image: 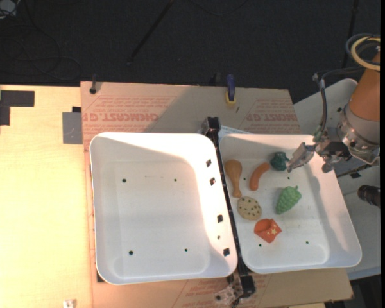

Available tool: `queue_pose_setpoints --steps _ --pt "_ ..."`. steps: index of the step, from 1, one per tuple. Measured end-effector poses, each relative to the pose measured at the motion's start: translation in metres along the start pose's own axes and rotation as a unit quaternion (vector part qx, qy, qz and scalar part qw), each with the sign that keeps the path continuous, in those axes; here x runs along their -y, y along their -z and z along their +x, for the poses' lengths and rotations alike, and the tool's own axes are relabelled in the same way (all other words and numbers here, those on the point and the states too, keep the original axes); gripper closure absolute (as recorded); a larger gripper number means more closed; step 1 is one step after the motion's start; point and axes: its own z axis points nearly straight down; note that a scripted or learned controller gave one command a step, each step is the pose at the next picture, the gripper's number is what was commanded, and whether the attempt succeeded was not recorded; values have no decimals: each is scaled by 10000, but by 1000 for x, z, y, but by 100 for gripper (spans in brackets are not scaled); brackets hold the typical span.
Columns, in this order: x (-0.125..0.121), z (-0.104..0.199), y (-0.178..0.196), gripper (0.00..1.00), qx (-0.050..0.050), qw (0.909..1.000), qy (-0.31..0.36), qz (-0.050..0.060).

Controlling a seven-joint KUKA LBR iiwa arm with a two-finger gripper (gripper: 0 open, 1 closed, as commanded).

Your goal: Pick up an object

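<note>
The right bin [346, 236] holds several small toys: a tan drumstick [233, 175], an orange sausage [258, 175], a teal lump [280, 161], a green bumpy fruit [287, 199], a speckled cookie [249, 208] and a red block [267, 230]. My gripper [313, 159] hangs over the bin's upper right part, just right of the teal lump. It is open, with nothing between its fingers. Its left fingertip [298, 158] sits close beside the teal lump.
The left bin [102, 204] lies next to the right one, with black clips [213, 165] along the shared edge. Both bins rest on a cardboard sheet [147, 111]. The arm's orange band [367, 95] and cables stand at the right edge.
</note>
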Motion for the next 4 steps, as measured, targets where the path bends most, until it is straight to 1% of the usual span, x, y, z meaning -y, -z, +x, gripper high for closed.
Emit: queue_pose_setpoints --steps 1,2,3,4 --pt "45 57 -138 0 -32 10000 16 83" --pt "16 73 -167 0 -2 10000 12 7" --pt "17 71 -155 100 -1 10000 -28 6" --pt "13 125 -61 100 -6 10000 20 -14"
